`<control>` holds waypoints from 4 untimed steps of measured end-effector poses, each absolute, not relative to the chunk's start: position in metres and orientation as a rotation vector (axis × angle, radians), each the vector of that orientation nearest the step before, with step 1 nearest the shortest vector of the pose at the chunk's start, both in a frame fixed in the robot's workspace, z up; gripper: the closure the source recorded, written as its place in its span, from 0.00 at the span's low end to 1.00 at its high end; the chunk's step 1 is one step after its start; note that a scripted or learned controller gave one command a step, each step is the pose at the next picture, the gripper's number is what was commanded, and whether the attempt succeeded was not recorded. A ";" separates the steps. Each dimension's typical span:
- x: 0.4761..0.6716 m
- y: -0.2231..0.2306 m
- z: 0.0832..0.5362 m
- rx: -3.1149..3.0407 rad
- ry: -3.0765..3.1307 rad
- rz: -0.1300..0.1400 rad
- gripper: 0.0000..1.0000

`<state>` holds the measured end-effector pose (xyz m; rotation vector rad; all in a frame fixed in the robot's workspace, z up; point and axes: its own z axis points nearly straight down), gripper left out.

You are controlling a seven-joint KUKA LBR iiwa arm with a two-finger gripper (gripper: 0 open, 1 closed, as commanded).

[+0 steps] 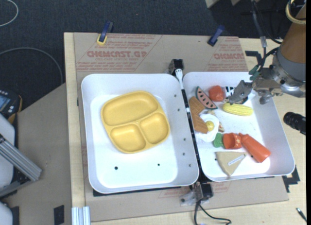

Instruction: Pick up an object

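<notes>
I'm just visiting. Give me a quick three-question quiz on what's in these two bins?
1. True or false: the yellow divided plate lies in the left bin.
2. Which toy lies nearest the gripper? A) corn cob B) cheese wedge C) fried egg
3. Fill in: the plate has ___ compartments.

Key: 1 true; 2 A; 3 three.

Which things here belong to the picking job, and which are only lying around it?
For the job: gripper; corn cob; watermelon slice; tomato; fried egg; carrot; right bin.

Lying about: yellow divided plate; left bin; blue clamps.
</notes>
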<state>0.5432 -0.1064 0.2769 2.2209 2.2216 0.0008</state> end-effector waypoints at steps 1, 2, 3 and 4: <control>0.543 -0.099 0.216 2.226 2.226 -0.006 0.00; 0.542 -0.098 0.152 2.228 2.226 -0.007 0.00; 0.540 -0.100 0.093 2.224 2.223 0.002 0.00; 0.541 -0.099 0.088 2.224 2.225 0.005 0.00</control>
